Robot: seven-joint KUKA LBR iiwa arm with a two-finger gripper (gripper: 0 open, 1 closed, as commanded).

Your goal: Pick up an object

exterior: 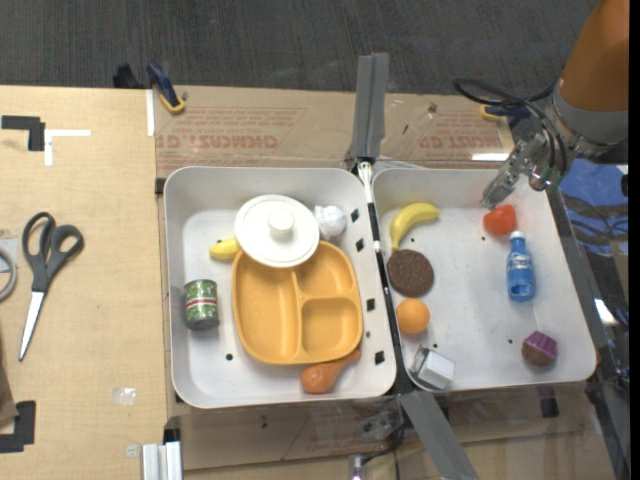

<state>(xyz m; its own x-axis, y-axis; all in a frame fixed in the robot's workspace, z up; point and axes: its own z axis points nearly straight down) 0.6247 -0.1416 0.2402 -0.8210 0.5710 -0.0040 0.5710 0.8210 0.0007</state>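
My gripper (499, 194) hangs over the far right corner of the right bin (470, 353), at the end of the grey arm with the orange band (600, 48). A small red object (500, 220) lies just below and in front of its tip; nothing shows in its hold. The same bin holds a blue bottle (519, 268), a purple object (539, 348), a banana (412, 218), a brown round disc (410, 271), an orange (412, 315) and a grey-white box (432, 368).
The left bin (190, 368) holds a yellow divided plate (297, 308), a white lidded bowl (278, 230), a green can (201, 303) and an orange-brown item (322, 376). Scissors (45, 258) lie on the bench at the left. A grey bar (370, 108) stands behind the bins.
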